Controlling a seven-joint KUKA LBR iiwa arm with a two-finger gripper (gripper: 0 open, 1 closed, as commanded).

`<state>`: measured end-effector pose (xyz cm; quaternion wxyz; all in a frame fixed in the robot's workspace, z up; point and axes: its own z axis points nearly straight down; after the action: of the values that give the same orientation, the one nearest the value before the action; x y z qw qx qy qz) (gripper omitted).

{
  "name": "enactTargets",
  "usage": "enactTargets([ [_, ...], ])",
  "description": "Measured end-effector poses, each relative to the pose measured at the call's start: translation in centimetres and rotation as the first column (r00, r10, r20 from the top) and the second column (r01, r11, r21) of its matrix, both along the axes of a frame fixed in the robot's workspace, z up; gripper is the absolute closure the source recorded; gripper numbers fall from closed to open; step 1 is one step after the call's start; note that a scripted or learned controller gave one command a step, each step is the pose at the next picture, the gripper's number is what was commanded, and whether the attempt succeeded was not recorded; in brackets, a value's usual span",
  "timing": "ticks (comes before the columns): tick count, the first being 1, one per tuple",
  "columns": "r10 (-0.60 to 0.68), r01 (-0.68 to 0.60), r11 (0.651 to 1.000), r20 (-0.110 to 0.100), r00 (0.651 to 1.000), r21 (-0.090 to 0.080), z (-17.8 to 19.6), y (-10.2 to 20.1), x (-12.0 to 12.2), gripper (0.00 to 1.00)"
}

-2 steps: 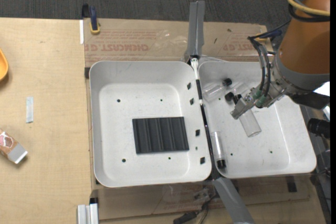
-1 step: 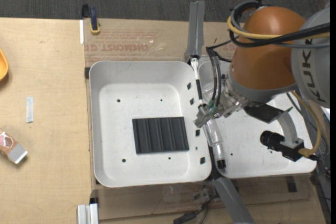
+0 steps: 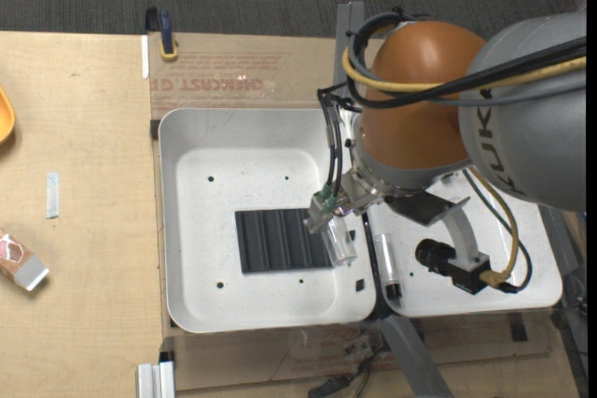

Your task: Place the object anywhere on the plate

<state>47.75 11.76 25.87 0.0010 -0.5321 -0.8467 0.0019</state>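
A black ribbed plate lies flat in the left bin, a little right of its middle. My gripper hangs over the plate's right edge, close to the wall between the two bins. A slim silver pen-like object with a dark tip lies in the right bin, alongside that wall and just right of the gripper. The object is apart from the gripper. The arm's orange band and grey body cover most of the right bin's back half.
On the wooden bench left of the bins lie a small white strip, a red and white packet and an orange thing at the edge. A blue clamp holds cardboard behind the bins.
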Motion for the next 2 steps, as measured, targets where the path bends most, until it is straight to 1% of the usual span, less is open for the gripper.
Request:
enactTargets([
  [1, 0.188, -0.188, 0.982, 0.003, 0.982, 0.000, 4.8, 2.4, 0.1, 1.00],
  [2, 0.306, -0.306, 0.952, 0.000, 0.952, 0.001, 2.8, 4.1, 0.0, 1.00],
])
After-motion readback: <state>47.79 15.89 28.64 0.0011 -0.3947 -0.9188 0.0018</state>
